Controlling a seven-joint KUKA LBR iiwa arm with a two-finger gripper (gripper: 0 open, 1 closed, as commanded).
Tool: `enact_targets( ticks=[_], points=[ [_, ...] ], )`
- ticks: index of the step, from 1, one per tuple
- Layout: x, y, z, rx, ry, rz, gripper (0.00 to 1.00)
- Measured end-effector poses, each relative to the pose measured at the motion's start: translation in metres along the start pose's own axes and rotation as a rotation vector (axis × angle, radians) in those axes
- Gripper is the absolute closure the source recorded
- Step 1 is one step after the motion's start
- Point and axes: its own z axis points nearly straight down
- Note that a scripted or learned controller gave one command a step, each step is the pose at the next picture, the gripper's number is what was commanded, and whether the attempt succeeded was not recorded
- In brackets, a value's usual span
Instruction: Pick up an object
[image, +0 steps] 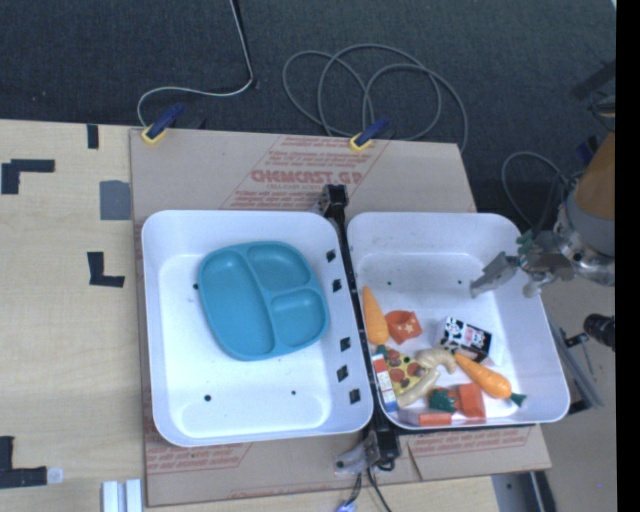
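Two shallow white plastic bins sit side by side on the cardboard-covered surface (290, 170), and our gripper (505, 268) hangs over the upper right part of the right bin (430, 235). We cannot tell how the fingers stand (they read as a grey blur against the white wall), and nothing shows between them.

Everything we might pick lies below and to the left of the fingers, crowded into the bin's lower half: a small black-and-white printed carton (467, 338) nearest, a red block-shaped toy (403, 325) further left, an orange toy carrot (374, 316) against the dividing wall, a second orange carrot with a green tip (485, 378) below, and a pizza-printed card (405, 375) under a pale beige piece. Far to the left, the other bin (170, 300) holds a blue compartmented plastic plate (263, 300).

We judge the crowding the main risk: a descent into that pile could land on two toys at once, or nudge a carrot aside and close on nothing.
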Motion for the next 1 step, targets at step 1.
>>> enact_targets(
  ticks=[1],
  points=[
    [-0.0058, -0.0285, 0.0732, 0.002, 0.001, 0.001, 0.0]
  ],
)
